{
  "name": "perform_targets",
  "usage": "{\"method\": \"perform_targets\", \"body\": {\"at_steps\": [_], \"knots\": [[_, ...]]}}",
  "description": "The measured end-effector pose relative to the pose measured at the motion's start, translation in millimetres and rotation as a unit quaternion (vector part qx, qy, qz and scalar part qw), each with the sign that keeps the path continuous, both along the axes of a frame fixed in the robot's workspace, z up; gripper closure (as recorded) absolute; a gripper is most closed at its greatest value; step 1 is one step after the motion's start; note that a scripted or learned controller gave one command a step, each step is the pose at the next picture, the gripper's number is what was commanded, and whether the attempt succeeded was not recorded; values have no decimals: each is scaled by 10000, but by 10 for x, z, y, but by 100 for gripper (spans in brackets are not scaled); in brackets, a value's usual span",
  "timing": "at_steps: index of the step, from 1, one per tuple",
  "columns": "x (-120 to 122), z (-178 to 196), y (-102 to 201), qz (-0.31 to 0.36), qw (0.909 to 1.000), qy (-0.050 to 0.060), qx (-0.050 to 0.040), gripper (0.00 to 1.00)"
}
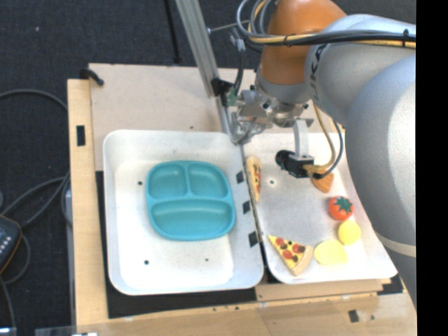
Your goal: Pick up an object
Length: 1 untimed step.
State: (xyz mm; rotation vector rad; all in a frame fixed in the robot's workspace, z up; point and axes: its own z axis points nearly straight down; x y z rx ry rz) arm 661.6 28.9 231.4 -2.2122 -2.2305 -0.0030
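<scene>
- White bins stand side by side on the tabletop (140, 96). The left bin (122, 187) carries a teal divided plate (189, 200), and the right bin (294, 212) carries the toy foods.
- Pincer (241, 126) position: above the far end of the seam between the two bins, close to their far rims. Whether it is open or closed cannot be told from this view. No object is seen in its grasp.
- Nearest candidate: the long tan food piece (253, 178), lying lengthwise against the right bin's left wall, just on the camera side of the pincer.
- Other candidates, all in the right bin:
  - an orange piece (323, 181) toward the right wall
  - a red tomato (340, 208) nearer the front
  - two yellow pieces (330, 253) (349, 232) close together beyond it
  - a pizza slice (291, 253) at the front
- Judged step: approach and alignment. The pick is not yet made.
- For the long tan food piece, centre the pincer over its middle and close across its narrow width, not along its length.
- Caution: the bin wall touches or nearly touches one flank of that piece, so clearance there looks poor. A descent may strike the wall or merely push the piece.
- Alternative: the red tomato stands apart from its neighbours and should allow entry on both sides.
- Descend straight down, close fully, lift straight up, then confirm that the object has left the bin floor.
</scene>
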Motion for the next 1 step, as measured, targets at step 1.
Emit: {"method": "perform_targets", "body": {"at_steps": [1], "knots": [[7, -15, 547, -2, 10000, 0, -1, 100]]}}
